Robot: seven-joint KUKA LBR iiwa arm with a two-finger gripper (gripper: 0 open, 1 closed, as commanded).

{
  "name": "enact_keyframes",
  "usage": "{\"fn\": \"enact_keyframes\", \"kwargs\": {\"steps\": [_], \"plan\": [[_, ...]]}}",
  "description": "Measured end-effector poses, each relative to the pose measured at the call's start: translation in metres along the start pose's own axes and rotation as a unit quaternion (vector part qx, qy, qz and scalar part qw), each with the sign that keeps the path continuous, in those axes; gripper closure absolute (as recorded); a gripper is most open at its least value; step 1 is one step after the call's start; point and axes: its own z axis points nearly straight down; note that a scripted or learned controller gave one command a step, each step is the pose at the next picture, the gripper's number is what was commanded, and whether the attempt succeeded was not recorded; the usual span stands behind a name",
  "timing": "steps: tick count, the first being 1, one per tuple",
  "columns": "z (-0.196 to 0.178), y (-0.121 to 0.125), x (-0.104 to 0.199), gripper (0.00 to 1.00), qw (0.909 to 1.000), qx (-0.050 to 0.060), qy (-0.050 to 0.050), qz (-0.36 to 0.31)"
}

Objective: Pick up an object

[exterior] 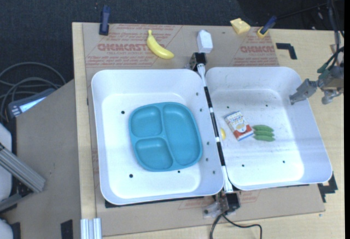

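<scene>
Look in the right bin [306,123] and you find two small things you could pick. One is a little box [238,125], red and white, lying flat near the middle of the bin floor. Just beside it, on the side toward the arm, lies a green pea pod [263,133]. The two look like they touch, or nearly touch. A tiny bit of yellow [221,134] peeks out at the bin's left wall; you cannot tell what it is.

The gripper [314,90] sits at the right edge of this bin, up above the rim and well apart from the box and the pod. The jaws hold nothing. You cannot tell if they are open or closed, because the view is too small and blurry there.

The left bin [109,123] holds a blue plate [164,135] with three parts. The plate lies flat in the middle of that bin.

Both bins rest on a worktop [87,68] covered with brown cardboard. Behind the left bin you see a yellow banana [158,46] lying on the cardboard. A small white block [204,40] sits behind the place where the two bins meet. A yellow chunk [239,26] rests near the back edge behind the right bin. A blue clamp [104,19] grips the back left edge, and another blue clamp [266,27] sits just beside the yellow chunk.
</scene>
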Motion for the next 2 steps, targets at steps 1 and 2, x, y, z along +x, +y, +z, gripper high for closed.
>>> {"fn": "enact_keyframes", "kwargs": {"steps": [1, 2], "plan": [[0.119, 0.027, 0.081, 0.00, 1.0000, 0.002, 0.001, -0.001], [0.166, 0.011, 0.114, 0.00, 1.0000, 0.001, 0.001, -0.001]]}}
